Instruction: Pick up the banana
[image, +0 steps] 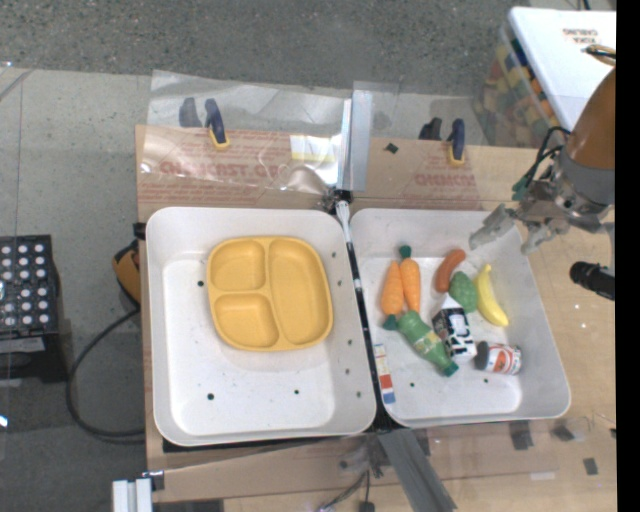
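Banana lies just nearer than your open, empty jaws, long axis running far-to-near; descend there.

Bins, white, shallow: two, the left bin and the right bin, side by side.

Left bin contents: one yellow divided plate with three compartments.

Right bin contents:
- one banana, far right of the group
- two carrots, side by side at the left
- one small orange-red piece, kind uncertain
- one green vegetable beside the banana
- one green bottle, lying down
- one black-and-white packet
- one small can, lying at the near right

Clamps on the far edge: two with blue handles.

Arm: one, with one gripper.
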